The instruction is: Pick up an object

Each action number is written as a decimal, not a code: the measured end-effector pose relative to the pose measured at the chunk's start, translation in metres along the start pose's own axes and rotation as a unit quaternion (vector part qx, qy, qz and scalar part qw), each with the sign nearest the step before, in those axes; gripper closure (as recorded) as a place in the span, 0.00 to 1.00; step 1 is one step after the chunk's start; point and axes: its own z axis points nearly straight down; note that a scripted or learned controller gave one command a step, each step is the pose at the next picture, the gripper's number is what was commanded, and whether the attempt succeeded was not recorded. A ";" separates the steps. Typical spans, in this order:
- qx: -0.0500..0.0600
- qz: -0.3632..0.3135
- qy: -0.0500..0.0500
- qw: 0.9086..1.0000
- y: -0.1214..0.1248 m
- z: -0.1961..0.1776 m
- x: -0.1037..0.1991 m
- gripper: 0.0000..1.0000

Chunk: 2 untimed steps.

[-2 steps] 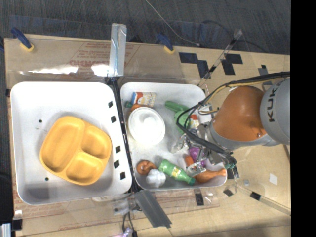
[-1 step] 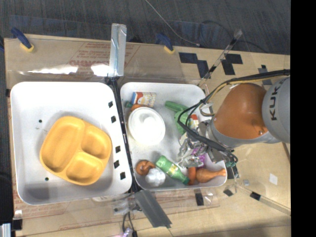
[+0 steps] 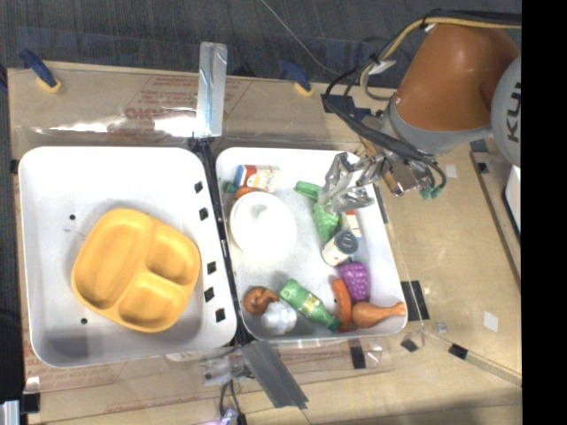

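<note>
Left bin [image 3: 35, 237]: yellow divided tray [image 3: 135, 268]. Right bin [image 3: 390, 264]: white bowl [image 3: 262, 222], green bottle [image 3: 307, 302], purple grapes [image 3: 354, 280], drumstick [image 3: 376, 311] & other small toys. Arm [image 3: 447, 73] enters from right; gripper [image 3: 341, 184] at bin's upper right, above green toy [image 3: 324, 220]. Finger state: can't tell.
</note>
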 end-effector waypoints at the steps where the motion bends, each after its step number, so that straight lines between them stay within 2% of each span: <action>1: -0.003 -0.045 0.005 0.999 0.033 0.005 0.017 1.00; 2: -0.002 -0.042 0.003 0.999 0.021 -0.016 -0.040 1.00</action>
